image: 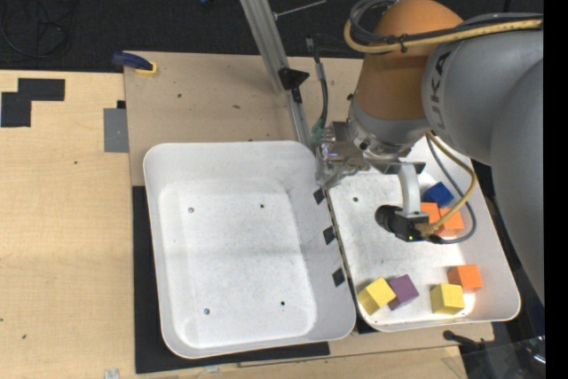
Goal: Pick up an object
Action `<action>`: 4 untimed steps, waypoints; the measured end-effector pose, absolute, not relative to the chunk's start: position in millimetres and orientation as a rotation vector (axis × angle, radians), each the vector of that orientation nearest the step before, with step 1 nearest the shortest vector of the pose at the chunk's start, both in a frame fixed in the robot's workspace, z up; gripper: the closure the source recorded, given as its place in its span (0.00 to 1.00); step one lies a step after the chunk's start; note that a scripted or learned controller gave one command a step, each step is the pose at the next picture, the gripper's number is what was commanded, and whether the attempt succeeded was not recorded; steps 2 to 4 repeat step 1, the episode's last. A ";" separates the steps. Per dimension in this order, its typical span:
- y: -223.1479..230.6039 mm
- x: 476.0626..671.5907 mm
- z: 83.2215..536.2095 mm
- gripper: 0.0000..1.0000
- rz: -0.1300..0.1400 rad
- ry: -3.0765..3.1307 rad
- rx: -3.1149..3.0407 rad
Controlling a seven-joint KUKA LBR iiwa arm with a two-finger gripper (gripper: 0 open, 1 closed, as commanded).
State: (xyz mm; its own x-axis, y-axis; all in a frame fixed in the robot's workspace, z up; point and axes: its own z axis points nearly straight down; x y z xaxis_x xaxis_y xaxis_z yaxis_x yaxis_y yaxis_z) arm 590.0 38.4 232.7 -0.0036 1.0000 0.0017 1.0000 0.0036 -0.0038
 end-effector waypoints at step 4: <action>82.1 608.2 221.5 1.00 0.002 -2.222 -2.218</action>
